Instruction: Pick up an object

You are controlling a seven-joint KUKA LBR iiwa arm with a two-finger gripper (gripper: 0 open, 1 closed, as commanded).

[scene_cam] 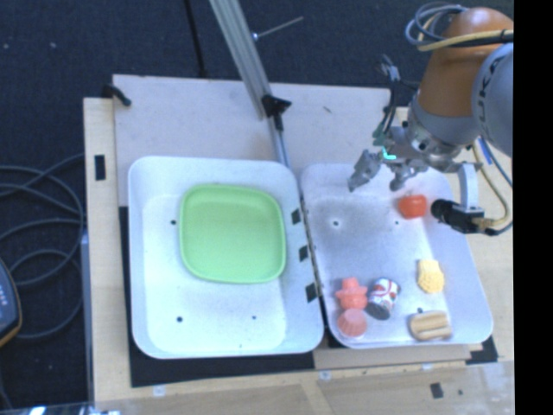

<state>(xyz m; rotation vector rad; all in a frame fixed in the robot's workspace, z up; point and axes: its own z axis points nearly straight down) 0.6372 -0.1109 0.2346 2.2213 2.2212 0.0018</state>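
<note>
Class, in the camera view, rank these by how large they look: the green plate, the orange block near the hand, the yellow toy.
1. Green plate, by far.
2. Yellow toy and orange block look alike; unranked.

My bench bears a pale board; on it sit two shallow white bins side by side, the left bin and the right bin, edges touching.

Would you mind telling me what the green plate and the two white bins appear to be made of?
The green plate looks like moulded plastic: uniform pale colour, rounded corners, soft matte sheen. The white bins also look plastic, probably thin formed sheet, with rounded rims and a slightly speckled, scuffed surface.
</note>
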